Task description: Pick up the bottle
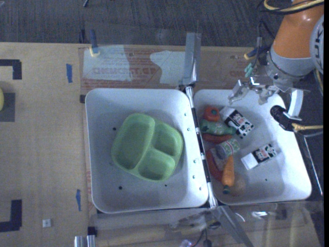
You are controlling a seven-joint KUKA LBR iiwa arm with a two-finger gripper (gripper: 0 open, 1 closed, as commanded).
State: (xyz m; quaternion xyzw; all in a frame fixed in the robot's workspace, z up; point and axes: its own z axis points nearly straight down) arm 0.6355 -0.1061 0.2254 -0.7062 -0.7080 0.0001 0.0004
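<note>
I see the end effector (253,91) hovering over the right bin's (288,187) far edge, fingers spread and holding nothing (bottle (226,149) lies lower down, among the toy food).

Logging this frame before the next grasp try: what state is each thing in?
End effector: above the right bin's far edge, holding nothing.
Bottle: lying on its side in the right bin.
Green plate: right side up in the left bin.
Carrot: lying flat.
</note>
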